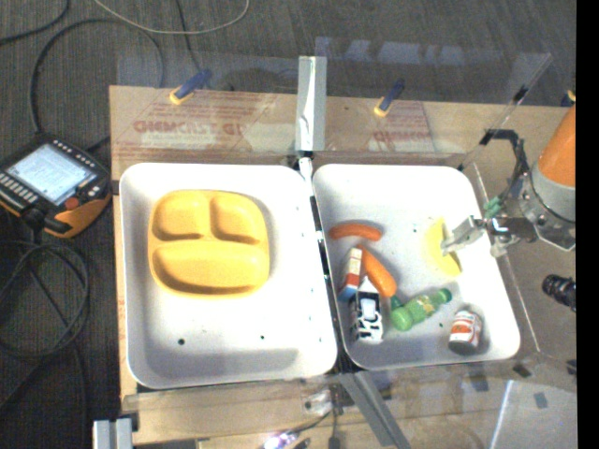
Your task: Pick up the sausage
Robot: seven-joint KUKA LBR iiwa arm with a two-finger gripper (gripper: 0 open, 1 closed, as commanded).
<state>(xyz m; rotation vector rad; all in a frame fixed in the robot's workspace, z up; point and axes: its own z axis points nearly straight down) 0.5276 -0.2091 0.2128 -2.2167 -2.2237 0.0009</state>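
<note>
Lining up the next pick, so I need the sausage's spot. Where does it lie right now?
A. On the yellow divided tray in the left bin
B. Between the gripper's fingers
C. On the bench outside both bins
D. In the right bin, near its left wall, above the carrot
D. The sausage lies on the right bin floor near the left wall, just above the carrot, well apart from the gripper.
</note>
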